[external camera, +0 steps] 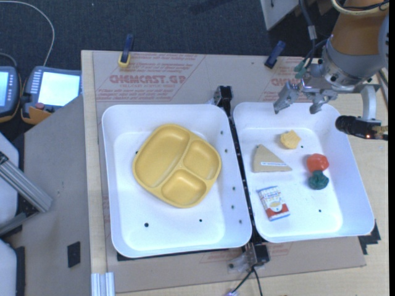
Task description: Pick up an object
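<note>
Gripper (299,102) hangs over the far rim of the right bin (355,217), fingers spread apart, nothing between them. No grasp yet, so the task sits at the approach stage.

Taking the right bin as landmark: five candidates lie inside it. Small yellow block (290,140) sits in the far half, near the centre line. Tan wedge (268,160) lies just toward the near side of the block and closer to the bin's left wall, its long axis running across the bin, point toward the far side. Red piece (317,162) and dark green piece (318,180) sit close together toward the bin's right wall, green on the near side of red. Red-and-white carton (273,203) lies in the near half, long axis roughly front to back, slightly tilted.

Key relation: the yellow block is the nearest thing to the claw, lying almost straight toward the near side from it. A short move inward plus a descent would probably reach it. The wedge is next nearest, down and left.

Left bin (117,227) beside the right bin holds a yellow divided plate (177,164), well apart from the claw.
</note>
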Controlling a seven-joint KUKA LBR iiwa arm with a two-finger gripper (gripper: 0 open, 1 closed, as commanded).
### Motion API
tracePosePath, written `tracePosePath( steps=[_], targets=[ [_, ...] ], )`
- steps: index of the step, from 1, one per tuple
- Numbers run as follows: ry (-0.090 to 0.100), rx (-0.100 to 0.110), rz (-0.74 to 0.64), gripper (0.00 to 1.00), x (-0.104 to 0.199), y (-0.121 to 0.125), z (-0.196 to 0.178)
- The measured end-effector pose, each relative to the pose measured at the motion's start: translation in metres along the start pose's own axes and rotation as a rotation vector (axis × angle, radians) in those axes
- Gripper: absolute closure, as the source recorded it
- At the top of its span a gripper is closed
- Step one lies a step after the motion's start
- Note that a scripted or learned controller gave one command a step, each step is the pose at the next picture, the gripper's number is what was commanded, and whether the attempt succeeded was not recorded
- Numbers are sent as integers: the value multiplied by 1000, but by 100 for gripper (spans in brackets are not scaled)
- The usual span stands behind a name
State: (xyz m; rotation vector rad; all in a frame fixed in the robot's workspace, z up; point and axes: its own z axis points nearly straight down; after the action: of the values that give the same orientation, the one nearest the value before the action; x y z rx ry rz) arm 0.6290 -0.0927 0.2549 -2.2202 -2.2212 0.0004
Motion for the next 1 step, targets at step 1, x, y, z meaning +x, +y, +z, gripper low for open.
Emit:
tracePosePath(
  steps=[1],
  targets=[
    [0, 5, 0, 0, 3, -1, 43]
  ],
)
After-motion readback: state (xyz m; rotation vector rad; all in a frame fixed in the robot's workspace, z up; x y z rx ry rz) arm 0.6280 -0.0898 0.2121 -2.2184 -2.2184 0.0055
